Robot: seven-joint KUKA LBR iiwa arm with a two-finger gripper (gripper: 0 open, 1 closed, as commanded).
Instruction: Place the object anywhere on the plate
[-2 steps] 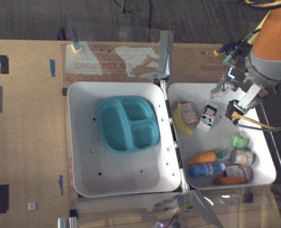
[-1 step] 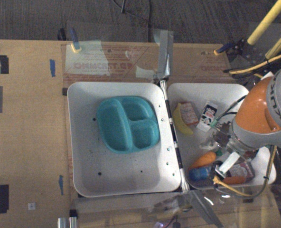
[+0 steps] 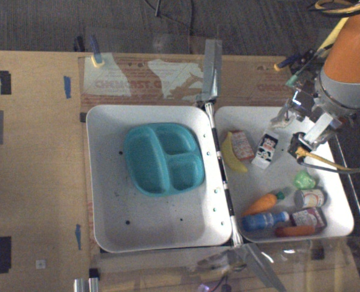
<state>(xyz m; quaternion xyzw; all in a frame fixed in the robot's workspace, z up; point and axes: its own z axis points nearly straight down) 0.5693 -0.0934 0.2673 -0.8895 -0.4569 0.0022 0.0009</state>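
A teal plate (image 3: 164, 158) with three compartments lies in the left bin (image 3: 107, 181), and nothing rests on it. In the right bin (image 3: 341, 221) a small white carton with a dark picture (image 3: 266, 150) sits tilted near the middle of the back half. My gripper (image 3: 283, 122) hangs just up and to the right of the carton, with its tip at the carton's top end. Whether the carton is held or merely touched is unclear from this angle.
The right bin also holds a banana (image 3: 233, 154) and a small pink packet (image 3: 243, 145) at its left side. Toward its front lie a green lump (image 3: 304, 179), a can (image 3: 310, 198), a carrot (image 3: 263, 203) and a blue bottle (image 3: 264, 221). A metal divider (image 3: 211, 72) stands behind the bins.
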